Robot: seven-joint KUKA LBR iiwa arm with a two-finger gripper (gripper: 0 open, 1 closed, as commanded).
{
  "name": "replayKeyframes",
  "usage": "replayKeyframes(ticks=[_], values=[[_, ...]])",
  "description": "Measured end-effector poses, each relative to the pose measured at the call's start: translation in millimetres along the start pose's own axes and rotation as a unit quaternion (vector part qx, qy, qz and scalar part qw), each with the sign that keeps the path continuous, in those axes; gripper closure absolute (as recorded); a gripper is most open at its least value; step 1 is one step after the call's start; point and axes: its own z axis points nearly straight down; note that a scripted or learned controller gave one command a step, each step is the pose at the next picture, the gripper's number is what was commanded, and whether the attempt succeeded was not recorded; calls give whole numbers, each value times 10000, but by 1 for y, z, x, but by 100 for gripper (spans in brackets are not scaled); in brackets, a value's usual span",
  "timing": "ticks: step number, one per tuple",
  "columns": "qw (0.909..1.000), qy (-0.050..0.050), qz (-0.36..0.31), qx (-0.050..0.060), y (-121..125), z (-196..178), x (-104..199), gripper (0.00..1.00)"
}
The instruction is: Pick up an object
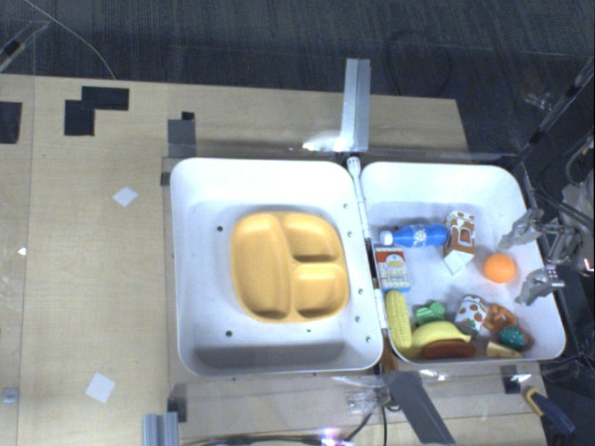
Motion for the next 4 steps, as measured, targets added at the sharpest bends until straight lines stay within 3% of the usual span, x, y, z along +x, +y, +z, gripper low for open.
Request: replayKeyframes(ticks=[1, 2, 3, 4], values=[[9946, -72, 1033, 5, 24, 109, -18, 0], [9574, -31, 2888, -13, -7, 148, 5, 0], [8914, 8, 4533, 6, -10, 135, 13, 0], [7985, -25, 6019, -17, 33, 149, -37, 0]])
